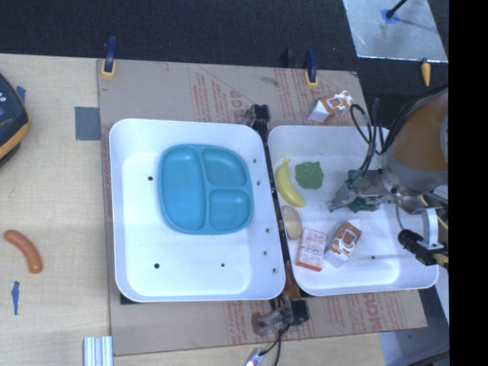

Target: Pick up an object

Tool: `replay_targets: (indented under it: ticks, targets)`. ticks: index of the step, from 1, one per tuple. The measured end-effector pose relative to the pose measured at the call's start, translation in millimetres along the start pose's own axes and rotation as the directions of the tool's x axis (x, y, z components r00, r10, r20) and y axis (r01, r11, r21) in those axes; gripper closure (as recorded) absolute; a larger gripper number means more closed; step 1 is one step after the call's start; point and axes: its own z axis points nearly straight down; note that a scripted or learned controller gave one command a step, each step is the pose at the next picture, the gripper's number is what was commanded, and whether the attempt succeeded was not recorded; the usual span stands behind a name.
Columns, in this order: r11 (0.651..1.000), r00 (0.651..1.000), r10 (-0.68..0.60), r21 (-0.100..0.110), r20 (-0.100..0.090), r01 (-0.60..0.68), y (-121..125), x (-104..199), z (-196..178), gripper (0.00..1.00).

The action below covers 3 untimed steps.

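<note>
In the right bin [381, 279] lie a yellow banana [288, 184], a green leafy piece [309, 174], a pale round item [292, 222], a white and red flat packet [311, 248] and a small brown and white carton [344, 243]. My gripper [343, 202] hangs low over the middle of this bin, right of the green piece and above the carton. Its dark fingers point left. Nothing shows between them.
The left bin [130, 227] holds a blue divided plate [206, 188]. Another small carton [333, 107] lies on the cardboard behind the right bin. A sausage [24, 250] rests on the bench at far left. Cables [369, 132] loop above the wrist.
</note>
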Motion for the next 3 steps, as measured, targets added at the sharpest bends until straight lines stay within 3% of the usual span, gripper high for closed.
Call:
replay_targets:
  ticks: [1, 2, 3]
  targets:
    - [1.0, 1.0, 0.0, -0.003, 0.0, 0.0, 57, -28, -1, 0.0]
    - [1.0, 1.0, 0.001, 0.0, 0.0, -0.001, 40, -22, 0, 0.0]
    - [1.0, 1.0, -0.001, 0.001, 0.0, 0.001, 40, -23, -11, 1.0]
